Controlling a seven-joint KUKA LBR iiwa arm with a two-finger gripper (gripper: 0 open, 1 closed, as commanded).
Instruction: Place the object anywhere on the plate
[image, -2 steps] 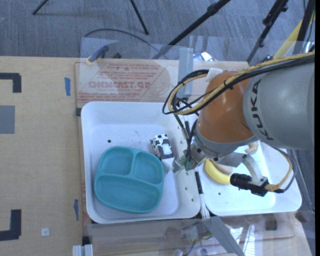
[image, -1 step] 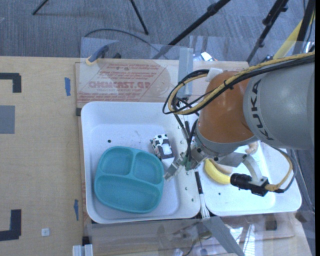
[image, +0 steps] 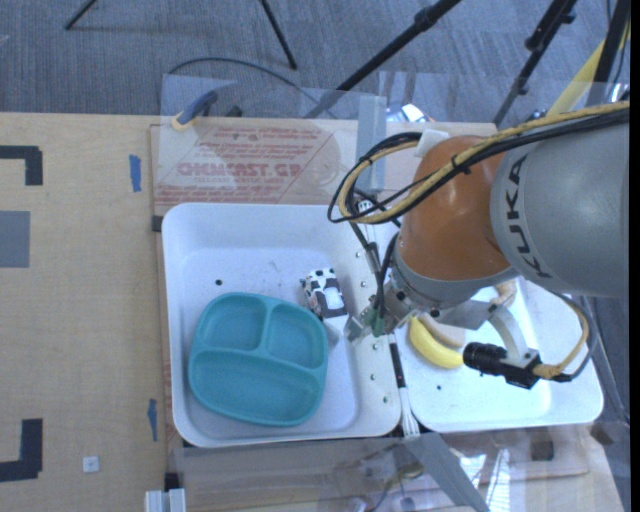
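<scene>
Two white bins (image: 185, 240) are seen on the worktop. A teal plate (image: 260, 360) is set in the left bin, open floor behind it. A banana (image: 432, 343) is laid in the right bin, beneath the arm (image: 540, 200).

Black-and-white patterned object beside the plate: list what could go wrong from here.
1. The small black-and-white patterned object lies off the teal three-compartment plastic plate, close to its upper right rim; a nudge could push it along the left white bin instead of onto the plate.
2. The arm's bulk hides much of the yellow banana in the right white bin, so a sweep might knock it.
</scene>
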